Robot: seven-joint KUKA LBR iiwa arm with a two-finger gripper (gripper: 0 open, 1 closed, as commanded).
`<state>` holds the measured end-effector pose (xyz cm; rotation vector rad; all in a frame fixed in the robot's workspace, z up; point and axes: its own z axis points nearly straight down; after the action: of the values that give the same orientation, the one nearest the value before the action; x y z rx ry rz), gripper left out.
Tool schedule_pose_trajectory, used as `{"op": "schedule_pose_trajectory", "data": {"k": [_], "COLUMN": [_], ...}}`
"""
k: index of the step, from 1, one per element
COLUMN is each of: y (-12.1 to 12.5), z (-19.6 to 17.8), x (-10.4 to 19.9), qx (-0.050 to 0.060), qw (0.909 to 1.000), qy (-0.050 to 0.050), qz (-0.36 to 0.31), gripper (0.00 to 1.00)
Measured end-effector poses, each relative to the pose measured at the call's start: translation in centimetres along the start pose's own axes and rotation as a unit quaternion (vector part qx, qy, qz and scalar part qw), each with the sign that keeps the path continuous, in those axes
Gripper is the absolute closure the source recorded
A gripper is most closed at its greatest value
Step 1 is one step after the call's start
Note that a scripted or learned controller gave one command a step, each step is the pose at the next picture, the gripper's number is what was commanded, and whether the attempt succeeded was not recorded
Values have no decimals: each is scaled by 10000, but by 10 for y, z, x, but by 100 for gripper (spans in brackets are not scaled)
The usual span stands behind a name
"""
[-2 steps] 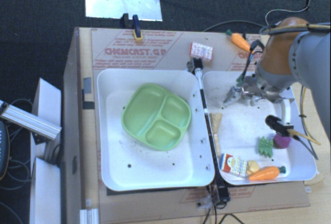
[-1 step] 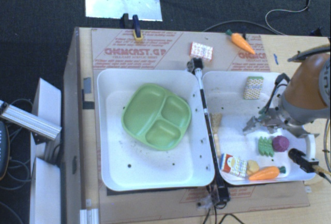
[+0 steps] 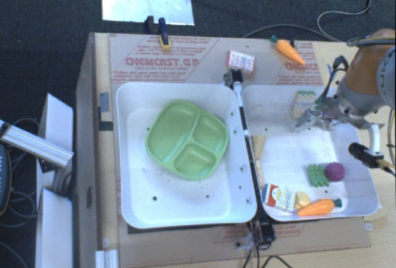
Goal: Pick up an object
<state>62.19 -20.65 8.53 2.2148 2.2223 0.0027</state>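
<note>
The carrot point(image 3: 318, 207) is lying in the right bin point(image 3: 371, 198) at its near edge, long axis running roughly left to right, green stem end pointing right and orange tip pointing left toward a small carton point(image 3: 279, 197). A purple ball point(image 3: 335, 171) and a green ridged piece point(image 3: 318, 174) are sitting just behind it. The left bin point(image 3: 133, 198) is holding a green divided plate point(image 3: 187, 139). The gripper point(image 3: 311, 118) is hovering over the right bin's far part beside a patterned cloth point(image 3: 303, 103), its fingers spread apart, holding nothing. A second carrot point(image 3: 289, 50) is lying on the desk point(image 3: 185, 57).
</note>
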Motion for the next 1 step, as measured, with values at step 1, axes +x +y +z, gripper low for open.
{"op": "schedule_pose_trajectory", "data": {"k": [1], "y": [46], "z": [0], "x": [0], "qx": [65], "qw": [10000], "qy": [19], "qz": [-13], "gripper": [0]}}
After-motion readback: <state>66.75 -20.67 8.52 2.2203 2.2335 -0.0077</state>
